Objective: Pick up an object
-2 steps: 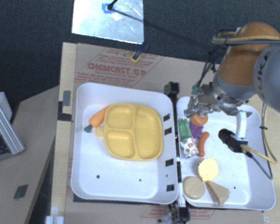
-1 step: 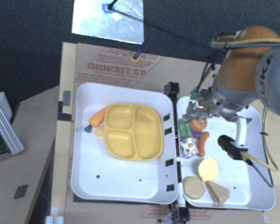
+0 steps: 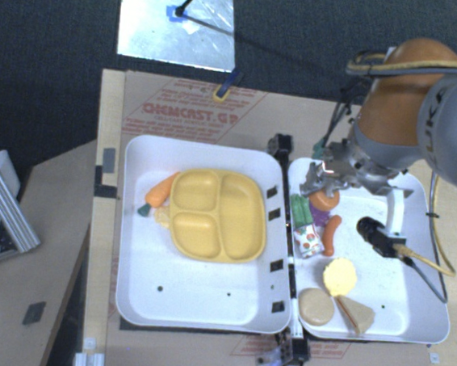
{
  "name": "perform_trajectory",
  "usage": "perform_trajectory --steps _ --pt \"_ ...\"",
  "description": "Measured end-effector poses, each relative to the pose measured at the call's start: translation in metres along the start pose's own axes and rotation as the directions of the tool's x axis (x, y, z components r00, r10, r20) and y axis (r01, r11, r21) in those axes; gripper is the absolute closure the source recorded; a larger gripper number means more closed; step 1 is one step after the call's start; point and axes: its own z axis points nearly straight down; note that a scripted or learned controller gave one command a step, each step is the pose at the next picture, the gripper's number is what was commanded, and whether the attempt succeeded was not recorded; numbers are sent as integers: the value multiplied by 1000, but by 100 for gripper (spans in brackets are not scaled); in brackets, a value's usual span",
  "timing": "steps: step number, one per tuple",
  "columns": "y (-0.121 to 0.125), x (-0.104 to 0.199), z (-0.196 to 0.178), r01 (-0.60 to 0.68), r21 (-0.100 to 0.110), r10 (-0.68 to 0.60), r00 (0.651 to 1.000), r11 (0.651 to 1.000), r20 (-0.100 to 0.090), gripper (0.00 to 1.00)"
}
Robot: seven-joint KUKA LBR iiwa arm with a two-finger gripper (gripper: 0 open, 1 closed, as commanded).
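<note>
Glossy white plastic bins (image 3: 199, 305), a smooth yellow plastic tray (image 3: 213, 215), matt brown cardboard (image 3: 195, 111), crinkled shiny foil sheet (image 3: 177, 18).

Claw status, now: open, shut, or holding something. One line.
Claw: cannot be told; it sits low in the right white bin, just above the small orange-and-purple toy.

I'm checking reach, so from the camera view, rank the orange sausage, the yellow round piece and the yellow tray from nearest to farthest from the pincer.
From the pincer:
1. Orange sausage, right bin, just below it.
2. Yellow round piece, right bin, lower down.
3. Yellow tray, left bin.
</note>
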Motion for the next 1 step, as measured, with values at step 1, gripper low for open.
perform_trajectory --steps 1 --pt "4 -3 10 -2 2 2 1000 1000 1 100"
